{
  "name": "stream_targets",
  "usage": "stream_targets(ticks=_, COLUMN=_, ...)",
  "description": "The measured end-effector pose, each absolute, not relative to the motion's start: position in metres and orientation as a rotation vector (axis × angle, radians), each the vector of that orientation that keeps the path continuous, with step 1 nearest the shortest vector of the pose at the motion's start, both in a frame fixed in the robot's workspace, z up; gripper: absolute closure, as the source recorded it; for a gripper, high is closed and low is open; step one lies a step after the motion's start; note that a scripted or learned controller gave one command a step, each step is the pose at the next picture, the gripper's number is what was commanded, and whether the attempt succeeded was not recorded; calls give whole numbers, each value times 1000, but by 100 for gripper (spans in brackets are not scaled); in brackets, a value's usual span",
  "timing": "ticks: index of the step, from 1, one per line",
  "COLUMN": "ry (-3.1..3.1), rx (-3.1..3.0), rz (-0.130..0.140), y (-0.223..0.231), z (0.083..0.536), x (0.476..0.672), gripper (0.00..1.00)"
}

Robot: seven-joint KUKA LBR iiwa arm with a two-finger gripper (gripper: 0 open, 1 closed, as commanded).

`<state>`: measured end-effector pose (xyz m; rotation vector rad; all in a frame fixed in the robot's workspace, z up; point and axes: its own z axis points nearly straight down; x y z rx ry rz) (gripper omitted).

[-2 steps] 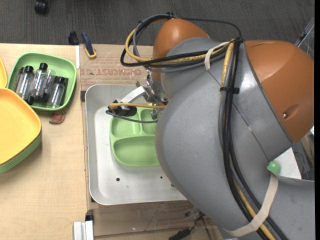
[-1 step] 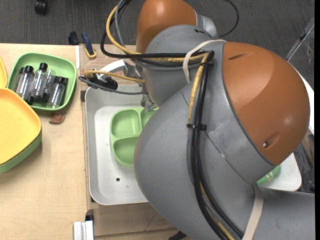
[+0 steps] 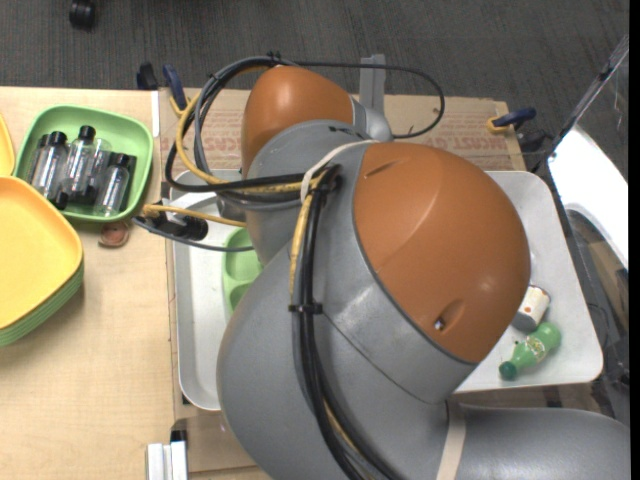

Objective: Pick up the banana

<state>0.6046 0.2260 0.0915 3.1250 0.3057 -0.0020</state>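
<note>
Grey arm with orange caps (image 3: 400, 298) blocked our view across frame centre; pincer state we couldn't tell. Risk we judged: blind grasp missing banana, snagging green item (image 3: 238, 268) in left white bin (image 3: 195, 368).

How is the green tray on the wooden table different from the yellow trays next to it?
The green tray holds several small dark-capped bottles, while the top yellow tray holds nothing that I can see. The green tray sits alone and flat on the table; the yellow trays are nested in a stack. The green one lies farther back, the yellow ones nearer and cut off by the left edge. Both are shallow with rounded corners.
</note>
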Motion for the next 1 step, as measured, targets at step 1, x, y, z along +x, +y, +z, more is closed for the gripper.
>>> stream_targets(ticks=1, ry=294, rx=3124, rz=-4, y=222, z=100, x=605, gripper=100)
